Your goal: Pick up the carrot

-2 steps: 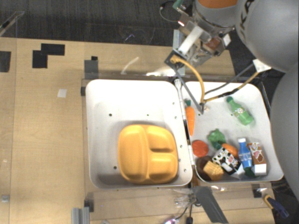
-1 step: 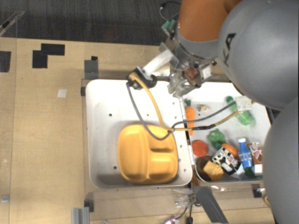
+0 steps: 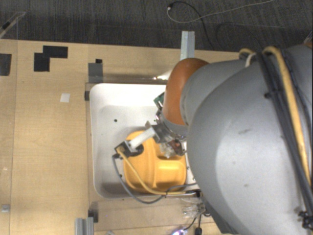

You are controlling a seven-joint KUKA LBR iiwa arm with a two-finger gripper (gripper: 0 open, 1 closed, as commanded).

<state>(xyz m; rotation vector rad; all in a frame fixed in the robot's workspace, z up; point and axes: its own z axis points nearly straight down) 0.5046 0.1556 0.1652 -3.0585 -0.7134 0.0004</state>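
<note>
One white bin (image 3: 100,146) on the worktop (image 3: 44,146), its left part bare, with the grey arm (image 3: 244,146) over its right side and the yellow tool (image 3: 154,173) low inside; fingers' state cannot be told; carrot not discernible.

Right side of white bin (image 3: 102,131) hidden behind grey arm (image 3: 244,141), arm cut off at right edge

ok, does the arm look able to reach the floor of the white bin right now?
Probably yes: the claw sits low inside the white bin, over its right half, with bare floor beside it.
</note>
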